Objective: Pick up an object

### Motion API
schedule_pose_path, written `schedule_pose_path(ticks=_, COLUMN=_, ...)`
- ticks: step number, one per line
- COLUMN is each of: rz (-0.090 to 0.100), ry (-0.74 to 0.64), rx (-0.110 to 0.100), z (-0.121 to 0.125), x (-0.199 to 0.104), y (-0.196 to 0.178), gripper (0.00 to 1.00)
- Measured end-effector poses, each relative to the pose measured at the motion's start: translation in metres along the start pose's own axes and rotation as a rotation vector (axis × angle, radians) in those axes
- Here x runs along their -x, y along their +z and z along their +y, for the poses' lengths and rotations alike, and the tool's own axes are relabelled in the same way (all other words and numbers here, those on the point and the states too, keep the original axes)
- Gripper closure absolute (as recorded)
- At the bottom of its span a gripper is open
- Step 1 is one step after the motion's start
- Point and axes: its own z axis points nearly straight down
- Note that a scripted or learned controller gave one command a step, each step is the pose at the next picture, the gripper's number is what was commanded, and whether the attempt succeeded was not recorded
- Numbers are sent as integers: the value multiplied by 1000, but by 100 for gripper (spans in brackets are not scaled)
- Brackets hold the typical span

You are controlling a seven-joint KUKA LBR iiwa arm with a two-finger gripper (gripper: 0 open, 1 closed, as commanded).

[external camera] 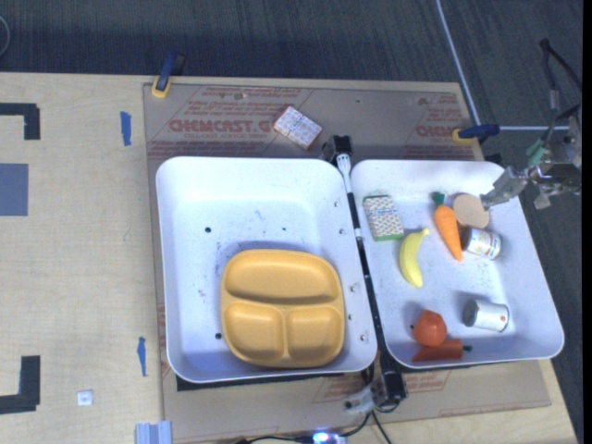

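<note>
Wooden bench (pixel 74 276), two white bins side by side. Gripper (pixel 504 190) sits at the right bin's (pixel 546 317) far right rim — jaw state I cannot tell. Nearest things: tan disc (pixel 472 212), carrot (pixel 449 231), small can (pixel 481 244). Carrot looks like light, stiff, smooth plastic — grip across its middle. Banana (pixel 412 258), tomato (pixel 430 328) further in; yellow tray (pixel 282 305) in the left bin.

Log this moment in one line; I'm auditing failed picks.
gripper: right bin's far edge, beside orange plastic carrot | holding: nothing seen | yellow divided tray: left bin
</note>
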Motion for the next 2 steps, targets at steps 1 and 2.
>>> schedule_pose_path(ticks=1, rz=-5, ry=-4, rx=23, z=11, x=-36, y=144, gripper=0)
schedule_pose_path(ticks=2, rz=-5, ry=3, rx=17, z=-20, x=-87, y=161, gripper=0)
